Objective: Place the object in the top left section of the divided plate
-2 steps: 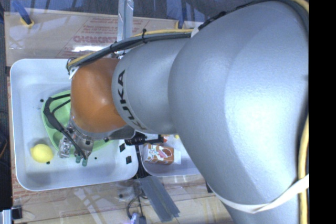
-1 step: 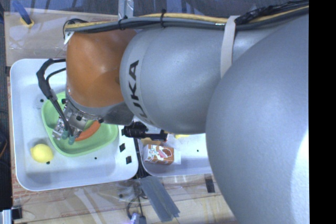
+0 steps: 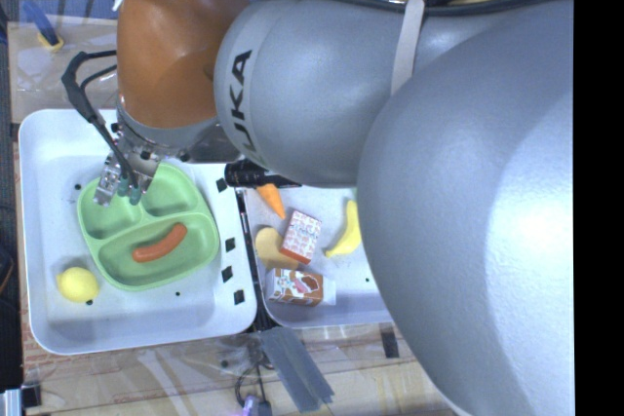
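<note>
A green divided plate point(image 3: 200, 209) lies in the left white bin point(image 3: 44, 209). A red sausage point(image 3: 159, 243) rests in its large lower section. My gripper point(image 3: 119, 187) hangs over the plate's top left section, fingertips close to the plate surface. I see nothing clearly between the fingers. The grey arm with its orange band point(image 3: 166, 54) comes in from the right and covers much of the upper view.
A yellow lemon point(image 3: 77, 283) lies in the left bin beside the plate's lower left edge. The right bin point(image 3: 341, 307) holds a carrot point(image 3: 272, 201), a banana point(image 3: 345, 231), a small red-and-white box point(image 3: 301, 237) and a brown carton point(image 3: 295, 286).
</note>
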You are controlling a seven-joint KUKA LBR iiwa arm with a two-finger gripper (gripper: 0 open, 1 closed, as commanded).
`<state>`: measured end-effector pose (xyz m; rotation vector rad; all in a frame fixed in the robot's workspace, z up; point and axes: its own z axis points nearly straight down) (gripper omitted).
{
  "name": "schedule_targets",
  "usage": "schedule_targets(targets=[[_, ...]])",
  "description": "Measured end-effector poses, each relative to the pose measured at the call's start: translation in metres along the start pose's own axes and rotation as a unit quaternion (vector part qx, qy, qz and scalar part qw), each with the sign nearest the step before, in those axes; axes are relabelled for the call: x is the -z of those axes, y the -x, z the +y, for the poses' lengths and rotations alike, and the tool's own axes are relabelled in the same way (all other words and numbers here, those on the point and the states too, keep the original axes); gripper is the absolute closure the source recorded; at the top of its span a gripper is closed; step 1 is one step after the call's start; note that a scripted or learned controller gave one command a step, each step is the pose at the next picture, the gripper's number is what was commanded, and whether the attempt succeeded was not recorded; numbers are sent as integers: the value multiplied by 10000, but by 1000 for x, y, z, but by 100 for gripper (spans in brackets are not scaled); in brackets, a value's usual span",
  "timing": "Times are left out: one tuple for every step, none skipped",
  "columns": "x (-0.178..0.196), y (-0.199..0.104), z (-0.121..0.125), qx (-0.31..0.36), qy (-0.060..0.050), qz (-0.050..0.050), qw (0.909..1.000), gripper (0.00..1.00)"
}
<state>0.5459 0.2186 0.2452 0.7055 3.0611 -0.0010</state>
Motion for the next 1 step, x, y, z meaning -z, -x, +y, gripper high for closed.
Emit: schedule_targets(targets=[[-73,-63,-32,468,-12,14,9989,100]])
